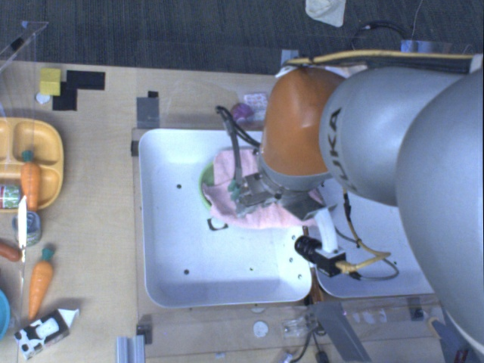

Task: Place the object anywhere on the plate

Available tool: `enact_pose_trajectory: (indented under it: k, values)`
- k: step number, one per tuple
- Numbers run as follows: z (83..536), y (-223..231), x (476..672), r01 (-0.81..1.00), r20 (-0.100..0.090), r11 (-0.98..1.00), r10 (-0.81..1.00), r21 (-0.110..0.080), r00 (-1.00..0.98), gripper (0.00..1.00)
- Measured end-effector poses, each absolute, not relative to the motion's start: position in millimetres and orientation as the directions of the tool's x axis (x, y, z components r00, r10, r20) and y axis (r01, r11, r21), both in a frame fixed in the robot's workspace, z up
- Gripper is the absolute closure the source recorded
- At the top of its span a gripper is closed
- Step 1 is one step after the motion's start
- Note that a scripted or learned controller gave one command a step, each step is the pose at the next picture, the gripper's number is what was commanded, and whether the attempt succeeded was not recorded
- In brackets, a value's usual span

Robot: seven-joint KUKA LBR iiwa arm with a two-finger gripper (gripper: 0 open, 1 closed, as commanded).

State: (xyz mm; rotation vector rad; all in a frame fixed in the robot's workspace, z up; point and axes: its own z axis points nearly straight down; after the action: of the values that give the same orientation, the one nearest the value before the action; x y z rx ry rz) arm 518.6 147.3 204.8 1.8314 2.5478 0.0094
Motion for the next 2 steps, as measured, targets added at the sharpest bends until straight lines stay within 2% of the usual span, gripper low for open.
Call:
enact_pose_trajectory:
  k: [1, 2]
  values:
    - [135, 138, 554.4, 0.984, 0.001, 0.177, 0.984, 0.009, -0.177, 1.0]
    - [186, 110, 585.7, 0.962, 0.0, 0.274, 0.962, 0.007, -0.274, 1.0]
